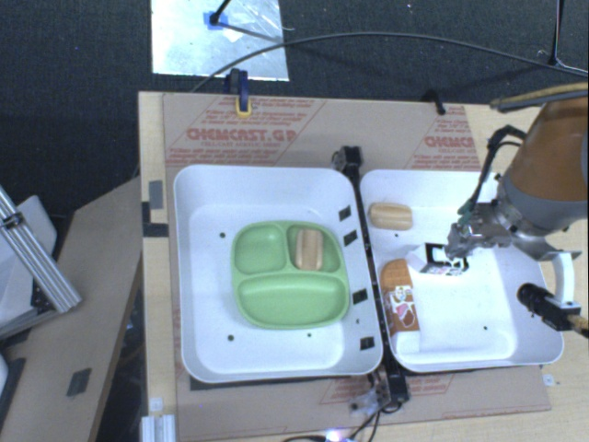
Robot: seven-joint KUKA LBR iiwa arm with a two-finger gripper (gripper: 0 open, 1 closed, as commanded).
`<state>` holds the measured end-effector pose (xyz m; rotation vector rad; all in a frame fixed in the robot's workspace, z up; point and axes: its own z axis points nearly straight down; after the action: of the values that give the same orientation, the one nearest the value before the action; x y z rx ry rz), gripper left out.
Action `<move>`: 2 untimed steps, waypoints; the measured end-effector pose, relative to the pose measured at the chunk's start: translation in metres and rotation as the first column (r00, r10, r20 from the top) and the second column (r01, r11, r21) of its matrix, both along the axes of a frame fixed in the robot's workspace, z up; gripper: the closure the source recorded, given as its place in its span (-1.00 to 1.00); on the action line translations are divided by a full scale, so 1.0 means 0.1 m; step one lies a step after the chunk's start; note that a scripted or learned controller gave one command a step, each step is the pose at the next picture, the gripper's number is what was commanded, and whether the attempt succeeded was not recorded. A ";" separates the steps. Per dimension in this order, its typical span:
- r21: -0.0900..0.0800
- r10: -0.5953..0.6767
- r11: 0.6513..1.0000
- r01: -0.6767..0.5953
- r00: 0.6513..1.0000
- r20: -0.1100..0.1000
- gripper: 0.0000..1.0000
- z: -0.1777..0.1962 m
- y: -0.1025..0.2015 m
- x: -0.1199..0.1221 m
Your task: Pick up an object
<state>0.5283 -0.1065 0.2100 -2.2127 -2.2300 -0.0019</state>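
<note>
In the right bin [479,339] a tan bread roll [390,215] lies near the back left corner. A brown and white snack packet [400,304] lies along that bin's left wall. My gripper [448,258] hangs low over the middle of the right bin, to the right of the packet and below the roll. Nothing shows between its fingers. In the left bin [202,339] sits a green divided plate [290,276] with a tan bread piece [308,249] in its upper right compartment.
A black divider with clips [362,247] runs between the two bins. The grey and orange arm [552,173] covers the right bin's far right side. A blue and yellow clamp [241,90] stands at the bench's back edge.
</note>
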 end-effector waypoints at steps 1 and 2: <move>0.000 0.001 1.000 -0.001 1.000 0.000 1.00 -0.07 0.52 0.00; 0.000 0.001 1.000 -0.001 1.000 0.001 1.00 -0.02 0.94 -0.03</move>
<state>0.5249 -0.0123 0.2085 -2.2123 -2.2312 -0.0033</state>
